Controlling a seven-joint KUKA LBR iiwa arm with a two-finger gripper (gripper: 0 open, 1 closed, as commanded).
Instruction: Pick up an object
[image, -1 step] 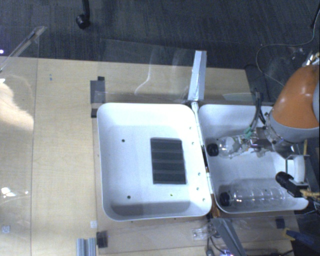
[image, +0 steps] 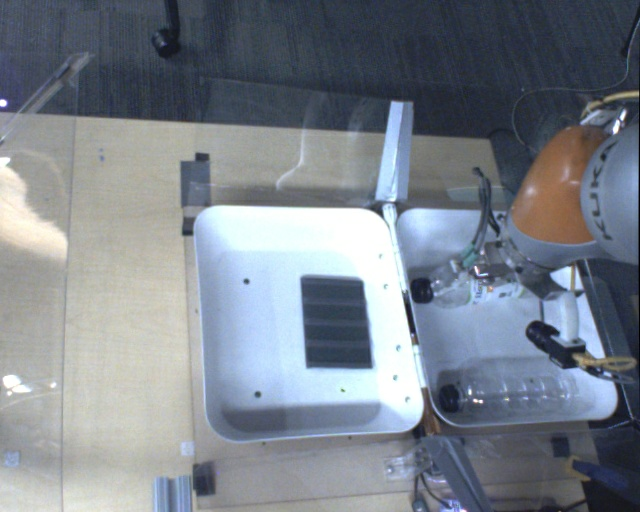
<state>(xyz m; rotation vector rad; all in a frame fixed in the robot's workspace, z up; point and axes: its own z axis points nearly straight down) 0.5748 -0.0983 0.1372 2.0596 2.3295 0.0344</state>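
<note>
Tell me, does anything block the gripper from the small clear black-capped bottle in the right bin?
Nothing visible does: the gripper hangs right at the small clear black-capped bottle; the large clear plastic bottle lies apart.

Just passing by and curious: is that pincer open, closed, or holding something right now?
Pincer: cannot be told from here; it hangs by the small bottle in the right bin.

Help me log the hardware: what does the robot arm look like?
The arm is a thick grey tube with dark lettering, capped by a rounded, glossy orange band above the wrist. Thin dark cables run to the small silvery gripper.
</note>
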